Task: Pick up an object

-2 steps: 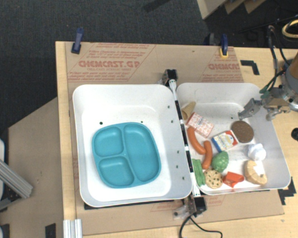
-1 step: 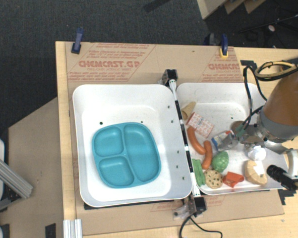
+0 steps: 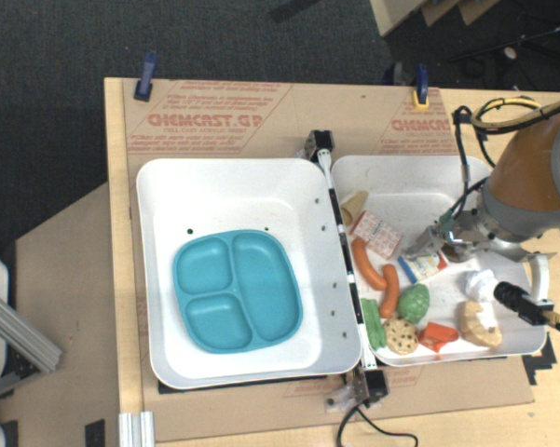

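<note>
Where dark carpet (image 3: 121, 17) surrounds it, cardboard (image 3: 214, 119) covers the bench.

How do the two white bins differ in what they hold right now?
The left bin holds a single teal divided plate; the right bin holds a jumble of small food toys, such as a hot dog and a cookie. The arm's pincer is down in the right bin, not the left. Both are shallow and white, side by side.
</note>
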`<state>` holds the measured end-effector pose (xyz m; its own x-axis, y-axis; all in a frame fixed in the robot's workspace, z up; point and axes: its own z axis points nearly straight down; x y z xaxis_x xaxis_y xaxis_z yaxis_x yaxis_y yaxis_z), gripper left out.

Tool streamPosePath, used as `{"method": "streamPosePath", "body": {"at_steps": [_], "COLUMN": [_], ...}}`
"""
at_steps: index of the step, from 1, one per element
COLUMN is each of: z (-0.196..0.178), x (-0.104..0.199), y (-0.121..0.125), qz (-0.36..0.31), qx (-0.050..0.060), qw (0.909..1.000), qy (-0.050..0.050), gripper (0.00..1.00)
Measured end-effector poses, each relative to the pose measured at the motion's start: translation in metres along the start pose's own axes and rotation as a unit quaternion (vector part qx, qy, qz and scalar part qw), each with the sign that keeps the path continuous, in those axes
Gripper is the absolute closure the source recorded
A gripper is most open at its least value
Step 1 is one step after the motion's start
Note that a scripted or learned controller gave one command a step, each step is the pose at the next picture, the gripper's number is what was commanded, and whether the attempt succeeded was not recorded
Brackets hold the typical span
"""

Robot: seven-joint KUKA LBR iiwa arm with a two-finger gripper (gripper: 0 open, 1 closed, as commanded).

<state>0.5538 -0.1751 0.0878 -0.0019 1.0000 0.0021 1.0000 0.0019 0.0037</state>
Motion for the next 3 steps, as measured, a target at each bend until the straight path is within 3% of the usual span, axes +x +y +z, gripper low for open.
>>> {"method": "streamPosePath", "body": {"at_steps": [1, 2, 3], "z": [-0.002, 0.003, 0.003], "x": [-0.022, -0.044, -0.021], "y": [0.031, 0.084, 0.066], "qz": [0.000, -0.001, 0.000], "qx": [-0.004, 0.003, 0.003], "qw": [1.0000, 1.0000, 1.0000], "qy": [-0.001, 0.004, 0.000], "gripper": [0.00, 0.00, 0.00]}}
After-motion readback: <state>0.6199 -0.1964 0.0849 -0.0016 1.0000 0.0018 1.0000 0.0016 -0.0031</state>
